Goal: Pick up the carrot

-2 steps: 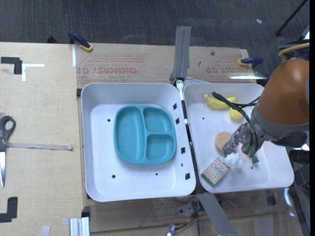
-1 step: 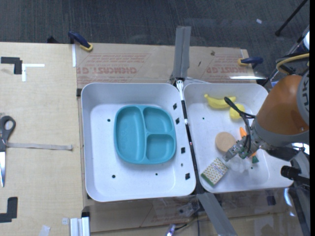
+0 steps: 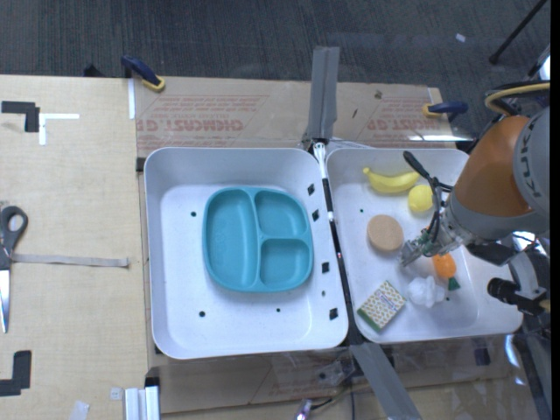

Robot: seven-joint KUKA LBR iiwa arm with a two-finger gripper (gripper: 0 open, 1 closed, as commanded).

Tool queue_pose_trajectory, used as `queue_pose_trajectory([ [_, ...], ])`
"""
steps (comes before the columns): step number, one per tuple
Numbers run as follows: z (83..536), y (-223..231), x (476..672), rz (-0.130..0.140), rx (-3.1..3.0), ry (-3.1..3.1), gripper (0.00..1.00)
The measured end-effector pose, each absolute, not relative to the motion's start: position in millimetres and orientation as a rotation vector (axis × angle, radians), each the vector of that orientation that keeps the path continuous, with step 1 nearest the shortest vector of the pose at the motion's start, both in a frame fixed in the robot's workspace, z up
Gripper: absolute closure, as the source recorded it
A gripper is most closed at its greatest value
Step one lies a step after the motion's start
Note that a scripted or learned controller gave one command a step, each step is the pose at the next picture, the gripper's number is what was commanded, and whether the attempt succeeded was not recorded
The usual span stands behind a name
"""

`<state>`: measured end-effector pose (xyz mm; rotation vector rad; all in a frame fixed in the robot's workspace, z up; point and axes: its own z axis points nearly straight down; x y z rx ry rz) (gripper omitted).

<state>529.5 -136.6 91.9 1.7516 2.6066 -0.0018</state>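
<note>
We log the near edge first. In the right bin point(image 3: 398, 329), closest to the camera, lies a patterned packet point(image 3: 382, 305) and just beyond it a crumpled clear wrapper point(image 3: 426, 291). The carrot point(image 3: 445, 266) sits just past the wrapper, touching or nearly touching it: a short orange piece with a green tip at its near end.

The gripper point(image 3: 418, 249) is down in this bin, right beside the carrot on its left. We cannot tell how far the hand is open, nor whether it has hold of anything; the carrot looks to lie next to it rather than in it.

Handling, our judgement: the carrot looks like a small toy, so light, stiff and smooth. It may slip or roll if pinched near an end. We would take it across the middle of the orange body, away from the green tip and the wrapper.

Further back sit 1 tan round disc point(image 3: 384, 233), 1 lemon point(image 3: 420, 199) and 1 banana point(image 3: 391, 180). The left bin point(image 3: 175, 304) holds a teal divided plate point(image 3: 258, 238) with 3 compartments.

Both bins rest on a bench of pale wood and cardboard point(image 3: 227, 112); scissors point(image 3: 9, 261) lie at far left. Beyond is dark grey floor point(image 3: 219, 16).
</note>
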Motion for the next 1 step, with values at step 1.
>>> queue_pose_trajectory([
  [1, 212.5, -184.8, 511.7, -0.001, 1.462, 2.777, 1.0],
])
